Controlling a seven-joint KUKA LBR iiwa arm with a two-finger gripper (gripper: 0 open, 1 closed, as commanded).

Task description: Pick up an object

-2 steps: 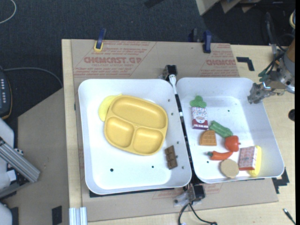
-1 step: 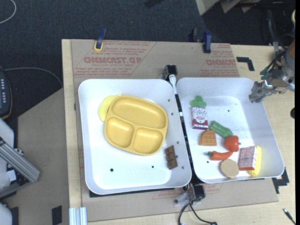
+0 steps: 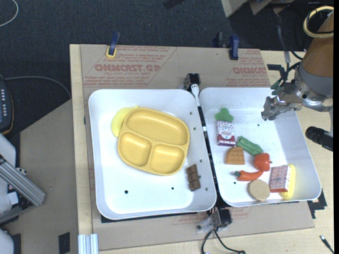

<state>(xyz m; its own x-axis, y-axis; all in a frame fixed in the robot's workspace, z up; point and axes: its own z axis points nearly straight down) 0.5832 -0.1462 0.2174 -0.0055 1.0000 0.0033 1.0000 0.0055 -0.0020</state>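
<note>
My gripper [image 3: 271, 110] hangs over the upper right part of the right bin [image 3: 304, 142], above bare white floor, with nothing seen between its fingers. Below and left of it lie the toys: a green broccoli piece [image 3: 223, 114], a red-and-white carton [image 3: 226, 132], a green pepper [image 3: 249, 145], a waffle-like orange piece [image 3: 236, 155], a red tomato [image 3: 262, 162], an orange carrot [image 3: 246, 175], a tan round cookie [image 3: 259, 190] and a pink-and-yellow cake slice [image 3: 281, 179].
The left bin [image 3: 100, 142] holds a yellow divided tray [image 3: 152, 140] lying over a yellow disc [image 3: 119, 120], and a brown chocolate bar [image 3: 193, 177] near its right wall. A ridge [image 3: 204, 136] separates the bins. Clamps sit on the board's far edge.
</note>
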